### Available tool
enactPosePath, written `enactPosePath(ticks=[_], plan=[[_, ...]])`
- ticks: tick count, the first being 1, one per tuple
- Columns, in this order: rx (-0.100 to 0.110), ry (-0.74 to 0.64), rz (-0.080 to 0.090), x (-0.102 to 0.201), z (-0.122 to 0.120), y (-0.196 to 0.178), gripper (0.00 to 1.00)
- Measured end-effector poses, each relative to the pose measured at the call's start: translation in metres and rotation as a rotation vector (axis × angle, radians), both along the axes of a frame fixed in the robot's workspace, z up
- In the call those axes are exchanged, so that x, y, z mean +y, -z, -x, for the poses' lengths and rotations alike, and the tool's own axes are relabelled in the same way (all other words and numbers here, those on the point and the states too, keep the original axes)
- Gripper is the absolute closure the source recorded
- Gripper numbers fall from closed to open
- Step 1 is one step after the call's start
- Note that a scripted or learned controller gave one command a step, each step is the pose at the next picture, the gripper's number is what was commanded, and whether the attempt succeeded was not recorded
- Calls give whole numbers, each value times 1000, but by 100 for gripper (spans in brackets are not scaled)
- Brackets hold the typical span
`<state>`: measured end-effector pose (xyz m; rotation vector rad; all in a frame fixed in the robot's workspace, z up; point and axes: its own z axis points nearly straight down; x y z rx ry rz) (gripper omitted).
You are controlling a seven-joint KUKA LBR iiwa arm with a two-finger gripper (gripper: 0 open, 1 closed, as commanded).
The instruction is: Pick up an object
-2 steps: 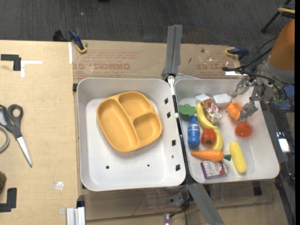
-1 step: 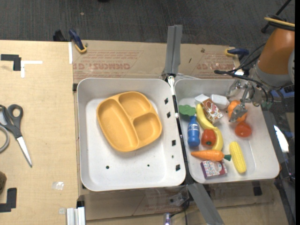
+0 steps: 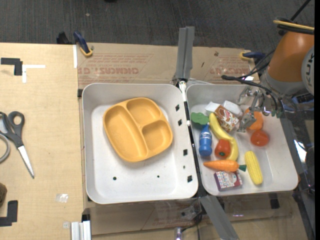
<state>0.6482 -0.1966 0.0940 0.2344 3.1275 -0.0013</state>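
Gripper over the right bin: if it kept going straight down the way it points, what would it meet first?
Probably the orange fruit right under the gripper, with the red tomato just beside it. Depth is hard to judge from this slanted view.

yellow-orange plate (image 3: 137, 129), white bins (image 3: 95, 149) — blue bottle (image 3: 205, 141)

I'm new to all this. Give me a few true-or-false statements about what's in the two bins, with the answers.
1. The yellow divided plate lies in the left bin. True.
2. The corn cob lies on that plate. False: it lies in the right bin.
3. The carrot lies beside the corn cob. True.
4. The scissors are inside a bin. False: they lie on the bench, left of both bins.
5. The gripper is over the left bin. False: it is over the right bin.
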Motion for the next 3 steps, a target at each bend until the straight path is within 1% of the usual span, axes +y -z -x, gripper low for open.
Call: enactPosePath(ticks=[1,2,3], plan=[[2,35,0,-2,8,1,0],[-5,32,2,-2,6,-10,100],[2,176,-1,20,62,1,100]])
